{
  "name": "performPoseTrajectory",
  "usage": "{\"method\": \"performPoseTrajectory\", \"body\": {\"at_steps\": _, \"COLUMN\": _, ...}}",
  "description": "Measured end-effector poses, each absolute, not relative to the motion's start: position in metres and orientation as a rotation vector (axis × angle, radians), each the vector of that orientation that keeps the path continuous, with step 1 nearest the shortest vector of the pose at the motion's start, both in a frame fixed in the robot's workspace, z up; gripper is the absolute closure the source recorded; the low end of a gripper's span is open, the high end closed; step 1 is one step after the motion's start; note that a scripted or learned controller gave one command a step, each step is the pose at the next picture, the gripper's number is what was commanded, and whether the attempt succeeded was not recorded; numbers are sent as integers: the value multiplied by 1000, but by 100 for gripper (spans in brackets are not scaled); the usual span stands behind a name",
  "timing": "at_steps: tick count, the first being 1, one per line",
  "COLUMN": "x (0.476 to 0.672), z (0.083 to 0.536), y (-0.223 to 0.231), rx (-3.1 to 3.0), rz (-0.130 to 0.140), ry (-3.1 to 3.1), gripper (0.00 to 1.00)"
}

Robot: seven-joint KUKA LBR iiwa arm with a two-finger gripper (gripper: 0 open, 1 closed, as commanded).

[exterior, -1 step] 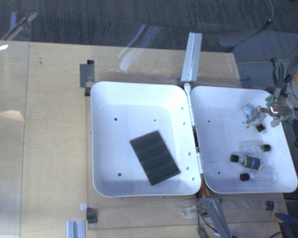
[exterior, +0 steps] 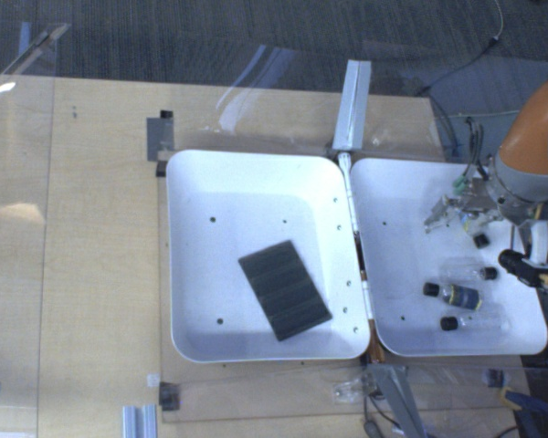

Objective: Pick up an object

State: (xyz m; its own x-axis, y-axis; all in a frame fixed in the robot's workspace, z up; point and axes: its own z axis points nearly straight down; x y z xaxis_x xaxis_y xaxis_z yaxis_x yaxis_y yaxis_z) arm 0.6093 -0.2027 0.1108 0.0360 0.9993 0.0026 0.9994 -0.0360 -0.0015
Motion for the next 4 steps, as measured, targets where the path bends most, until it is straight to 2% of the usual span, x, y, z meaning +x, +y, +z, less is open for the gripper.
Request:
{"method": "performPoseTrajectory", "body": {"at_steps": 1, "x": 547, "z": 105, "y": -204, "rx": -2243, "rz": -3, "ry": -2202, "gripper": 0}}
{"method": "performPoseTrajectory", "body": {"at_steps": 2, "x": 509, "z": 91, "y": -173, "rx": -2111, "rz": -13, "ry": -2350, "gripper": 0}}
{"method": "performPoseTrajectory", "body": {"at_steps": 3, "x": 493, "z": 92, "y": -118, "rx": -2005, "rz": -17, "ry": -2444, "gripper": 0}}
{"method": "performPoseTrajectory", "body": {"at_steps": 4, "x": 489, "z": 95, "y": -93, "rx": -2010, "rz": -6, "ry": -2421, "gripper": 0}}
